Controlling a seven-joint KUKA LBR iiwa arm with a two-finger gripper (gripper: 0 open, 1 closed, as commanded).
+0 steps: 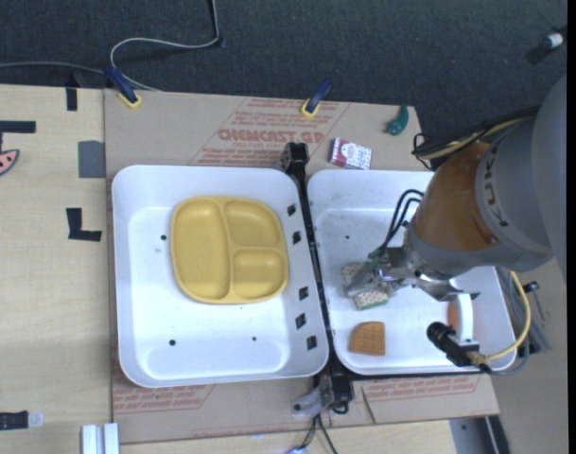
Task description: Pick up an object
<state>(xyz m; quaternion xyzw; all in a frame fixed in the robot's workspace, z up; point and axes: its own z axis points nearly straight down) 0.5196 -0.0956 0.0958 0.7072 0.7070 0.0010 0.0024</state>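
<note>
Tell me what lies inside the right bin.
In the right bin, a brown cookie-like piece lies near the front, and a pale speckled object sits at the gripper. The arm covers the rest.

- Two bins are sitting side by side on the bench, touching along their inner walls.
- The divided tray is lying in the left bin, toward its far half.
- The arm is reaching into the right bin from the right, its gripper hanging over the crumpled packet near the bin's middle.
- The biscuit is lying nearer the front wall, just in front of the packet.
- A small box is resting on the bench behind the right bin.
</note>
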